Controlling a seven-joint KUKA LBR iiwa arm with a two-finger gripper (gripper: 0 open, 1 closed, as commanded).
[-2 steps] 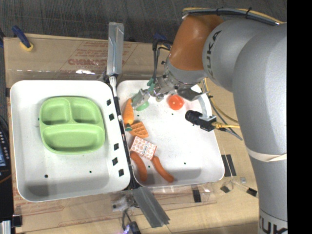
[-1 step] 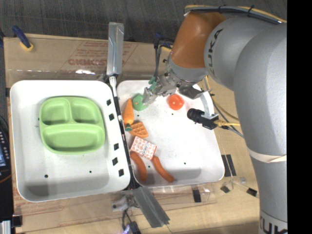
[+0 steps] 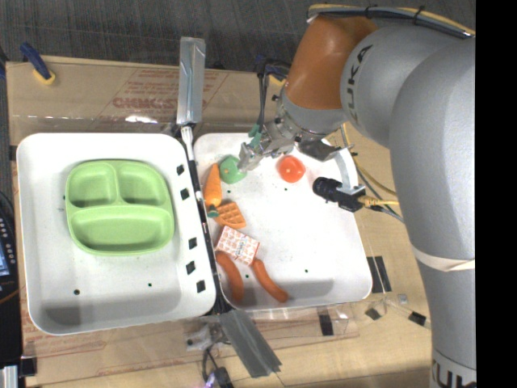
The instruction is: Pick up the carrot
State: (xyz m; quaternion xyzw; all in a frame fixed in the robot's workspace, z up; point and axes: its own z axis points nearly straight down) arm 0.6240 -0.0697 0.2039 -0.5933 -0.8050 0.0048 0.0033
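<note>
The tool [image 3: 249, 157] hangs over the right bin's [image 3: 323, 257] far left part. A ball [image 3: 230, 170] sits just left of its tip, the carrot [image 3: 212, 185] beyond that by the bin's left wall. A tomato [image 3: 290, 168] lies to the tool's right. Nearer the camera lie a waffle [image 3: 229, 215], a packet [image 3: 238, 247] and two sausages [image 3: 270, 281]. A tray [image 3: 121, 205] sits in the left bin [image 3: 48, 297], well left of the tool.

Two white bins [image 3: 48, 241] — one carrot [image 3: 212, 184] — two sausages [image 3: 271, 284]

The big grey robot arm [image 3: 420, 111] carries dark letters beside its orange band, seen sideways, reading roughly "KUKA". The flat brown cardboard sheet [image 3: 121, 87] under the bins bears faded red print, too faint to make out
</note>
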